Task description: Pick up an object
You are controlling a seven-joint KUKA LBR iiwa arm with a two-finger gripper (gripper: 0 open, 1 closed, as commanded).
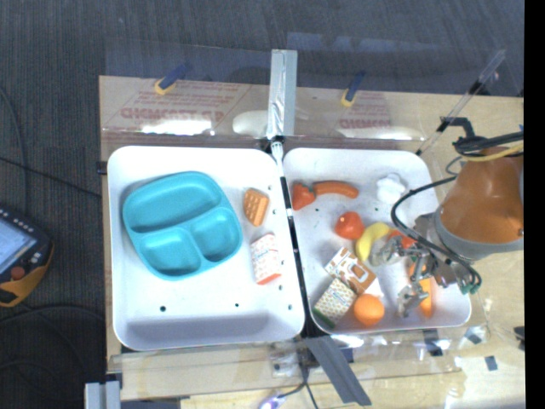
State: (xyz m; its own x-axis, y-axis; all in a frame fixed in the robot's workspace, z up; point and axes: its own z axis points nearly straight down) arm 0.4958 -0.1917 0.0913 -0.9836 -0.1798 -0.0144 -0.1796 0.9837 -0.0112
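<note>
The right-hand shallow white plastic bin [400, 170] holds the fingers [415, 286], low at its near right corner. How far they part cannot be told. A round orange fruit [369, 309] lies just left; a yellow banana [370, 240] sits beyond.

A: What's in the left bin [136, 313]?
B: A blue tray [180, 222], a small orange piece [255, 205] beside it, and a carton [266, 257] below that.
A: And the right bin [409, 162]?
B: A carrot [335, 189], tomato [348, 225], banana [371, 239], orange [369, 309] and two boxes [350, 270]. The tool [415, 292] sits low over its right side.
</note>
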